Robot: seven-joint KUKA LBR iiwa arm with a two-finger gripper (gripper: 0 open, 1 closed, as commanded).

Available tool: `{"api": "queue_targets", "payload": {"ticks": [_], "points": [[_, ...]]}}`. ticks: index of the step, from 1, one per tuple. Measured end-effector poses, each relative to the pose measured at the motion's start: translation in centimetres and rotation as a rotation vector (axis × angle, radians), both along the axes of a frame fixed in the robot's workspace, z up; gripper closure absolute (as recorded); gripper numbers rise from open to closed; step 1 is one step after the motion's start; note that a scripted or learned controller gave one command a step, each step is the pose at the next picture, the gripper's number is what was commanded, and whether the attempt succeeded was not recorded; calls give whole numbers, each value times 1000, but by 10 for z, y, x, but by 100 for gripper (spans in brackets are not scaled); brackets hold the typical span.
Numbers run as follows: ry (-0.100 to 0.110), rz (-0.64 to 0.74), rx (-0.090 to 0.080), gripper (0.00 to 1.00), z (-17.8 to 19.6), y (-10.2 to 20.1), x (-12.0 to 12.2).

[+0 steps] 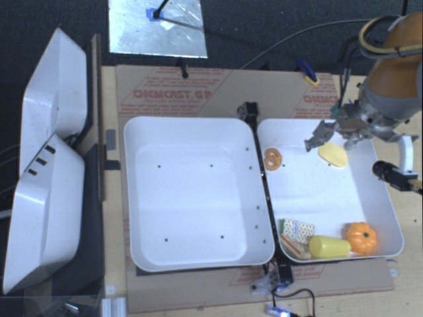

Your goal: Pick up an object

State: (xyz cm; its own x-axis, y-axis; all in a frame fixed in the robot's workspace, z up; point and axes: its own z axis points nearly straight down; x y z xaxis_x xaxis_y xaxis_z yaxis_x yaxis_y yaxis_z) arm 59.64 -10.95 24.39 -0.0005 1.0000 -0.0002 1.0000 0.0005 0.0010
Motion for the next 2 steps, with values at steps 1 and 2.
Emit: {"api": "queue_targets", "payload": {"ticks": [1,2], "points": [[14,0,2,0,-161,1,14],[1,2,1,0,-160,26,14]]}}
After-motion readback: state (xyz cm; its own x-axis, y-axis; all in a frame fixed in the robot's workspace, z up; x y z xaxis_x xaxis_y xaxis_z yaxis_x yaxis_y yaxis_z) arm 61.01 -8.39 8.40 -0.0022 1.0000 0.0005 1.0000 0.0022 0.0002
